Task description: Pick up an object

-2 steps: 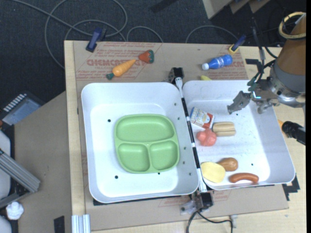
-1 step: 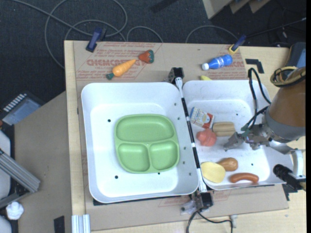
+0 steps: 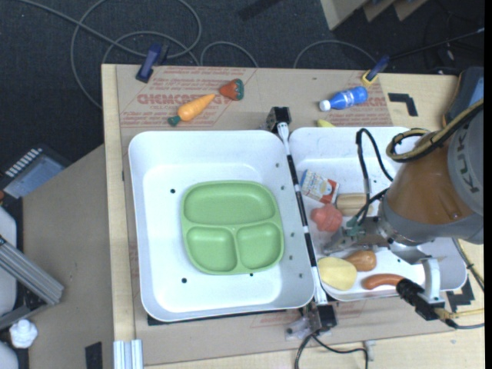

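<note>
At the bottom of the picture, in the right bin (image 3: 461, 271), lie a red sausage (image 3: 382, 281), a yellow potato (image 3: 337, 273) and a small brown bun (image 3: 361, 260), close together. Just above them is the gripper (image 3: 347, 237), low in this bin, at the end of the big grey and orange arm (image 3: 430, 198) that comes in from the right. I cannot tell if it has hold of anything. A pink ball (image 3: 327, 218) sits just beside it on the left. A bit higher are a wooden stick (image 3: 351, 201) and a small white carton (image 3: 317, 185).

The left bin (image 3: 146, 206) holds a green plate (image 3: 231, 227) with three parts.

Farther up, on the bench, a toy carrot (image 3: 194, 107) lies at the upper left next to a red strawberry (image 3: 231, 90). A blue and white bottle (image 3: 344, 98) lies at the upper right.
</note>
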`<state>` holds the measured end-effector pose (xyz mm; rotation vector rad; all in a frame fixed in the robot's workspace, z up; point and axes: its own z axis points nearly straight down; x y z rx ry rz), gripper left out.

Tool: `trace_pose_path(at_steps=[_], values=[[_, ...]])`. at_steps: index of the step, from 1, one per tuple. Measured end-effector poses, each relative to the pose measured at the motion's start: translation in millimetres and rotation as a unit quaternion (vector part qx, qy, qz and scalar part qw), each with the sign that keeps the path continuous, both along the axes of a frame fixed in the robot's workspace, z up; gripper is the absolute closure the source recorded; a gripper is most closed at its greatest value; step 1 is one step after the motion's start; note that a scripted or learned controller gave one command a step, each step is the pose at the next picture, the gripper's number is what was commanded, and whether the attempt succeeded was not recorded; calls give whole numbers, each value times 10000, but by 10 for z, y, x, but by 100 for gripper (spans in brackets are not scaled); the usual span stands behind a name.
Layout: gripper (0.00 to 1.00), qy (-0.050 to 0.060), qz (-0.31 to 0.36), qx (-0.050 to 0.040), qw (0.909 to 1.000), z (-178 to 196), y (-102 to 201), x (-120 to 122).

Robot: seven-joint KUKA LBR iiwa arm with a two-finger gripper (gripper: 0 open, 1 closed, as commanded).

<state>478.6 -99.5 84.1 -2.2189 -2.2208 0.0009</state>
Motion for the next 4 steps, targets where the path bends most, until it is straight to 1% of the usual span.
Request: trace_pose_path(at_steps=[1,3,4], values=[[0,-12,-8,-9,10000,2,-155,2],[0,-13,-7,-8,10000,1,-188,2],[0,-15,-6,-8,10000,2,-251,3]])
